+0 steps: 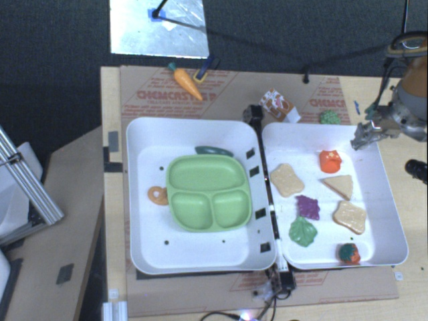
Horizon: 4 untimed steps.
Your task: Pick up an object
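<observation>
Two white bins (194, 129): three bread pieces (286, 180), one green tray (208, 192); "CHEMCAST" printed behind it; gripper (364, 136) right of it, jaw state indiscernible.

The arm (411, 92) ran off the right edge, the gripper (364, 136) was too small to show how its fingers stood, a dark green thing (214, 151) lay half hidden behind the green tray (208, 192), and the small packet (277, 104) bore print too fine to read.
</observation>
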Each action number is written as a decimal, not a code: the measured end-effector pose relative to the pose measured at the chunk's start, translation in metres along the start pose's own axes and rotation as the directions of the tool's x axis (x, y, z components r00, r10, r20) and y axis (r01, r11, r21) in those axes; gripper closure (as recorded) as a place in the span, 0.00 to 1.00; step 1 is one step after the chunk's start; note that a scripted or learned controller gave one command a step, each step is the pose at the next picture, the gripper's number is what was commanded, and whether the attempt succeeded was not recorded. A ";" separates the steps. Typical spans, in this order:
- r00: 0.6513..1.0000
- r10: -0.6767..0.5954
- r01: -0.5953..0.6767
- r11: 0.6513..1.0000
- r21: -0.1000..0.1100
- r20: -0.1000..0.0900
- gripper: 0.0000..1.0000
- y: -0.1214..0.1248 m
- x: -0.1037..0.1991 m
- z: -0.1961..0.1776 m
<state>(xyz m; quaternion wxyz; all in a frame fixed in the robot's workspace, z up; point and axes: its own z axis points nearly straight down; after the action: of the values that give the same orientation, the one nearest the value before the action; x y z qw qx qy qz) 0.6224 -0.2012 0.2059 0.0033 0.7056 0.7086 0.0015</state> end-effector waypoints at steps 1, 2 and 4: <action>1.000 0.001 -0.001 1.000 0.003 -0.001 1.00 0.001 0.000 -0.020; 1.000 -0.003 0.003 1.000 0.007 -0.004 1.00 -0.026 0.055 -0.021; 1.000 -0.003 0.003 1.000 0.008 -0.004 1.00 -0.062 0.156 -0.005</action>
<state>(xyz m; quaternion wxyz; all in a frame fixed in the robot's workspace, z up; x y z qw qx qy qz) 0.5601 -0.0454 0.2102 -0.0011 0.7045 0.7098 0.0000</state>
